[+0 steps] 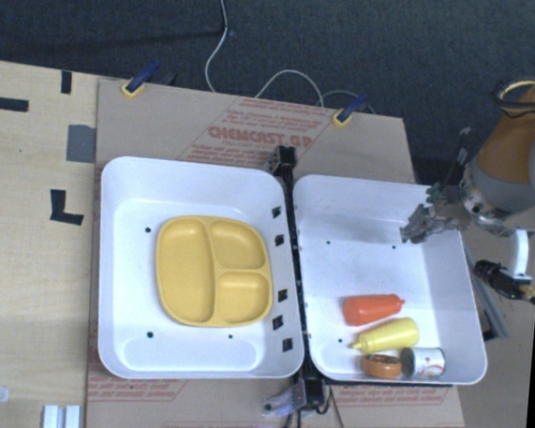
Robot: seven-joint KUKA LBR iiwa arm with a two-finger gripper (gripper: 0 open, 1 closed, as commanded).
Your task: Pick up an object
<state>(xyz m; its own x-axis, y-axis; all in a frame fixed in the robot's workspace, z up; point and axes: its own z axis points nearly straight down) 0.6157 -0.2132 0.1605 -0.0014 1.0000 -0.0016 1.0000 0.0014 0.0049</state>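
The right bin (360, 229) holds an orange carrot-shaped toy (372, 308), a yellow squeeze bottle (387, 336) and a small can (420, 362) with a brown round piece (383, 365) beside it, all clustered at its near right corner. My gripper (417, 227) hangs over the right bin's far right edge, well above and behind these objects. Nothing shows between its fingers. The fingers are small and dark against the bin rim.
The left bin (133, 242) carries a yellow divided plate (213, 271) in its middle. A black hinge strip (287, 257) runs between the two bins. Cardboard (256, 132) lies under both, with cables at the far side.
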